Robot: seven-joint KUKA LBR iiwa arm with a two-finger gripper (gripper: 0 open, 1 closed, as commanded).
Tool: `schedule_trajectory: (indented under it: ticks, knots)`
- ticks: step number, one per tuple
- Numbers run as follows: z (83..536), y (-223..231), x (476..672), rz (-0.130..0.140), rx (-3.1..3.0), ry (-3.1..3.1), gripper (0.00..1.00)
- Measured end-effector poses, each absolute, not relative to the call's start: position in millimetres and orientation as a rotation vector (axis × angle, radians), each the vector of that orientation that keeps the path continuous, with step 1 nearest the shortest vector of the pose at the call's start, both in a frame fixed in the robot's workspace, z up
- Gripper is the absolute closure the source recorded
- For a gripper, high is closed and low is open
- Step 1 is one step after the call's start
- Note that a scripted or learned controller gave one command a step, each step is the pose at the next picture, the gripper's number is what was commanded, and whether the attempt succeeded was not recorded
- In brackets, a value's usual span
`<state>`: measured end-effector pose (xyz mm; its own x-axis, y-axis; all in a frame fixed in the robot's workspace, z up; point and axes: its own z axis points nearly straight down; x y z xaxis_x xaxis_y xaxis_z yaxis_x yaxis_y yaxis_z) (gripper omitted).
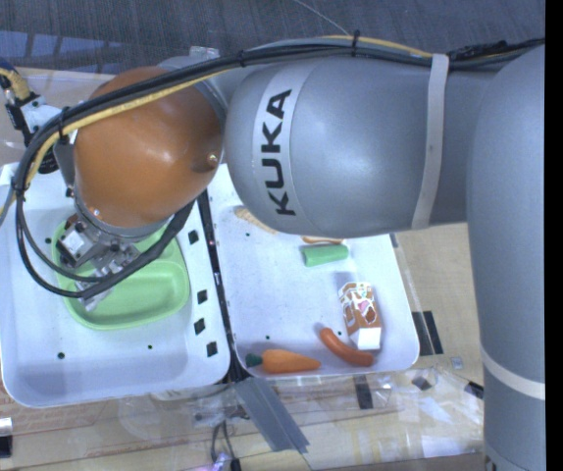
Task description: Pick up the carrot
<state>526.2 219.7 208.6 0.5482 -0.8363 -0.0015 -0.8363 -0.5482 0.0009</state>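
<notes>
**Carrot lying in right bin**

While the gripper (90, 258) is hanging over the green tray (154, 297) in the left bin (26, 361), its grip unreadable, the carrot (286, 362), orange and tapered with a green stub, is lying at the right bin's (281, 302) near edge.

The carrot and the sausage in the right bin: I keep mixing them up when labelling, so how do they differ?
The carrot is orange with a green stem end; the sausage is redder, with no green. The carrot tapers and is thicker; the sausage is slimmer and evenly round. The carrot lies almost level along the near wall; the sausage lies diagonally. Both lie loose in the right bin.
</notes>
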Motion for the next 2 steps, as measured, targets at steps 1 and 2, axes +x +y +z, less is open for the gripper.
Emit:
schedule_trajectory:
  ticks: [1, 2]
  knots:
    - [219, 221, 526.8, -0.003, 2.768, -1.49, 1.0]
    - [227, 219, 502.1, -0.003, 3.067, -0.696, 1.0]
